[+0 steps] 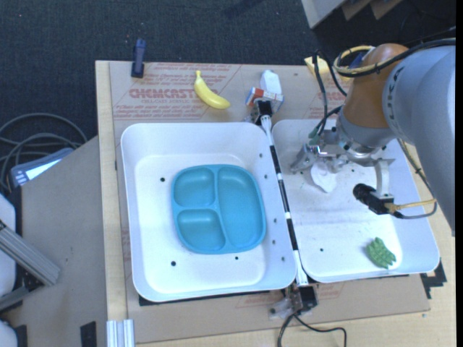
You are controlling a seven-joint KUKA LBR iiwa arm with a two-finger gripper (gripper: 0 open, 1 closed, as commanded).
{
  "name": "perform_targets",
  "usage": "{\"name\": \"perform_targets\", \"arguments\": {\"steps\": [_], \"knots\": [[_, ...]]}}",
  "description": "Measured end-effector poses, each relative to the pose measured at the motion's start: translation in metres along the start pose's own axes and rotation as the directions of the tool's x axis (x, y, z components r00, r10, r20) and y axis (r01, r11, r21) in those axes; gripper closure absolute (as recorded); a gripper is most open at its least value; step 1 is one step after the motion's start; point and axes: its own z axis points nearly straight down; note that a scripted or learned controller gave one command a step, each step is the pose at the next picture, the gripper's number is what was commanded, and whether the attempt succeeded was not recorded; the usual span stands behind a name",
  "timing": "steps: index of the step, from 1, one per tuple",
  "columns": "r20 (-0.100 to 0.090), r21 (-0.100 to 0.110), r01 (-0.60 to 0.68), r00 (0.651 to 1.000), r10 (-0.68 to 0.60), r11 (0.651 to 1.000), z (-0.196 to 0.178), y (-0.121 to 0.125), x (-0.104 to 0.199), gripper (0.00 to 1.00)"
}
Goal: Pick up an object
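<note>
Green toy (381, 252) sits nearest me in the right bin (340, 262); beyond it a white object (325, 178) lies under the gripper (323, 159). I cannot tell how the jaws stand. I fear they may skid off that pale lump.

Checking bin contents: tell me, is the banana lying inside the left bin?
No, the banana lies on the cardboard behind the left bin, which holds a blue divided plate.
</note>
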Motion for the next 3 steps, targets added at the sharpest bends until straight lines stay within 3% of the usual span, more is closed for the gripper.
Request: {"name": "perform_targets", "arguments": {"steps": [1,2,3], "knots": [[0.002,-0.003,0.000,1.000,0.000,1.000,-0.011,0.001,-0.001,1.00],[0.000,0.000,-0.001,1.000,0.001,1.000,-0.101,-0.057,0.007,1.00],[0.000,0.002,-0.001,1.000,0.001,1.000,-0.100,-0.057,0.007,0.00]]}}
